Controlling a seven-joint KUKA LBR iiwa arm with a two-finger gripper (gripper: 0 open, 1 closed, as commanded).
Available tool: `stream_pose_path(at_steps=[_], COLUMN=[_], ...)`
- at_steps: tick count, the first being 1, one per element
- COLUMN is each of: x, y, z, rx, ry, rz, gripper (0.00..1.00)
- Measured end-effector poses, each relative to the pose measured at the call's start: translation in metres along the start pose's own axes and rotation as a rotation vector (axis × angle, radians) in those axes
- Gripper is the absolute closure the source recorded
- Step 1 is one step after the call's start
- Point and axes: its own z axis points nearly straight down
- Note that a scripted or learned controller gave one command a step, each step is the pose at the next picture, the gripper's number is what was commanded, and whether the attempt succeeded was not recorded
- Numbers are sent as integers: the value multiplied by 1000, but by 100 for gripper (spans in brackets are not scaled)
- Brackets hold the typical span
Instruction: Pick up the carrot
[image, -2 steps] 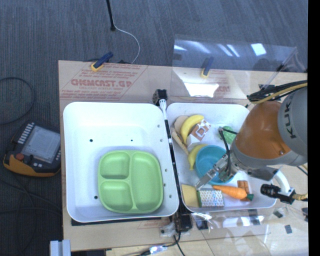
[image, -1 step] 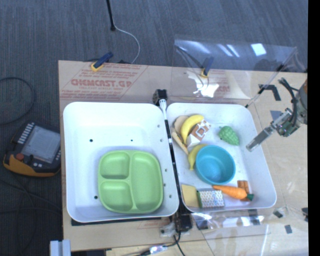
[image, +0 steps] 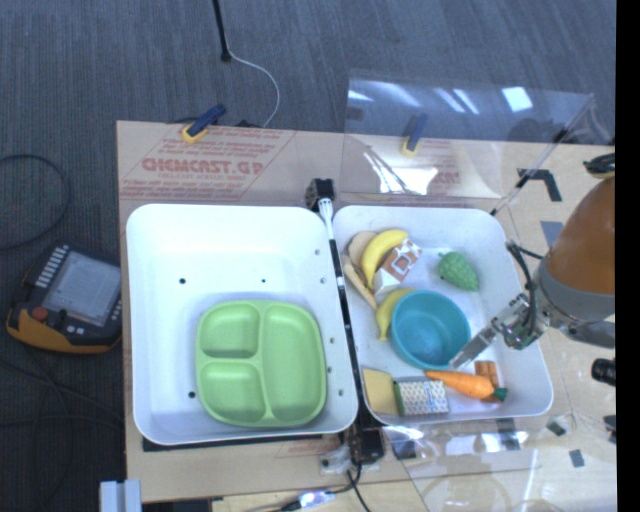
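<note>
Brightness: even and bright overhead light across both bins.
Glare: white reflections on the clear panel (image: 470, 135) behind the right bin (image: 520, 300).
Shadows: soft and short, under the green tray (image: 262, 362) and the blue bowl (image: 430, 328).
Sharpness: slightly soft overall; small items look grainy.
Blur: the arm's orange band (image: 590, 245) is smeared at its edge.

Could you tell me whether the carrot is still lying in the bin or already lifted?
Lying in the bin: the carrot rests flat on the right bin floor, beside the blue bowl.

Grey arm (image: 580, 295) with rounded orange band, thin metallic end piece.
</note>
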Motion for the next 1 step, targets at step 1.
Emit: stream_pose_path(at_steps=[1], x=[14], y=[20], z=[61], rx=[-24], ry=[-37], rz=[-225], gripper=[0])
